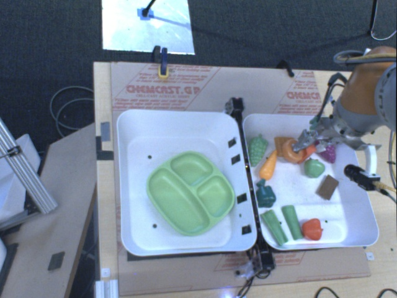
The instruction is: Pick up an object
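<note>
I see the bench (186, 85) covered with printed brown board, two white bins on it, dark carpet beyond and a pale sheet (146, 17) at upper centre; a cable loop (71, 107) lies at the left and a metal rail (22, 172) at the far left edge. The arm (366, 95) reaches in from the right edge, its orange band above the wrist, bent down over the upper part of the right bin (363, 228). The gripper (305, 144) sits low on an orange piece (286, 148) near that bin's top; whether its tips are apart or together I cannot tell. The left bin (133, 135) holds a green tray (189, 192) with three compartments. In the right bin I see a green ridged piece (257, 146) at upper left, a carrot (268, 164) just beside the orange piece, a purple piece (327, 152) and a green pepper (314, 167) right of the gripper, a brown block (327, 187), a teal piece (265, 194) near the divider, two green sticks (282, 222) at the bottom and a red tomato (312, 229) beside them.
</note>
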